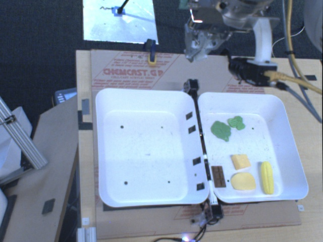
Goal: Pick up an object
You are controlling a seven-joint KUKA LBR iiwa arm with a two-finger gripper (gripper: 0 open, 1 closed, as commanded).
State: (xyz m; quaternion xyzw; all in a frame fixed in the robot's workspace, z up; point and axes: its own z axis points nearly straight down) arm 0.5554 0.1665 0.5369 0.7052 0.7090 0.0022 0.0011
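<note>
gripper point(194, 52) raised beyond bins; corn cob point(267, 177) in right bin point(282, 115).

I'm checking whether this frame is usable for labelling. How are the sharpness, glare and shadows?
Camera view: the food pieces in the right bin are soft but distinguishable, such as the yellow corn and the green leaf; the pincer up top is blurred; the shiny sheet behind the bench glares bright; the white bins look evenly lit, with faint shadows along their walls.

One fixed overhead camera looks down slantwise on both bins point(151, 97).
</note>
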